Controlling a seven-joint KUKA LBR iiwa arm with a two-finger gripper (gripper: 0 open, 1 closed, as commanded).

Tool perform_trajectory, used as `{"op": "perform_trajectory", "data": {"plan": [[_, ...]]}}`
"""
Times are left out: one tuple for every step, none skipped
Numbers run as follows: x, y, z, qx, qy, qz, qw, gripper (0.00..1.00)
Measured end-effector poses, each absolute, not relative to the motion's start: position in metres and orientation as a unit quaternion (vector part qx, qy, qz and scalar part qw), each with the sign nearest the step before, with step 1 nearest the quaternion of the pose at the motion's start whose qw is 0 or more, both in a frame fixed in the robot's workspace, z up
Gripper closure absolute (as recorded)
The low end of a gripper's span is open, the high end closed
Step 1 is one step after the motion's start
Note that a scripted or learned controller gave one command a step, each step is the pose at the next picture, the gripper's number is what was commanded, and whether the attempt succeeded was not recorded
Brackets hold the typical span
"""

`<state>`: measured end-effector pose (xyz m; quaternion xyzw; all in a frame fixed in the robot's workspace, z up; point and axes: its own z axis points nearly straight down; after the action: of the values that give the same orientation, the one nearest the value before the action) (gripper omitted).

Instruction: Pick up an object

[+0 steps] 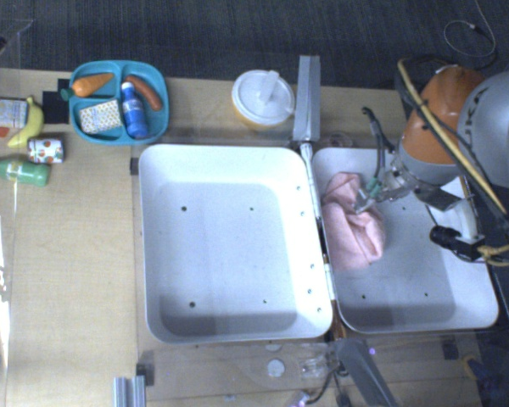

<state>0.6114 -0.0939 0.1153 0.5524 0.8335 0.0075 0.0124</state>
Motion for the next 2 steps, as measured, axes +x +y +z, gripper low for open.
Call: {"op": "perform_trajectory", "data": {"plan": [[0.6704, -0.0147, 0.1872, 0.518, 0.855, 0.0025, 0.003, 1.0], [0.6701, -0.0154, 0.1867, 0.519, 0.855, 0.0019, 0.003, 0.0]]}}
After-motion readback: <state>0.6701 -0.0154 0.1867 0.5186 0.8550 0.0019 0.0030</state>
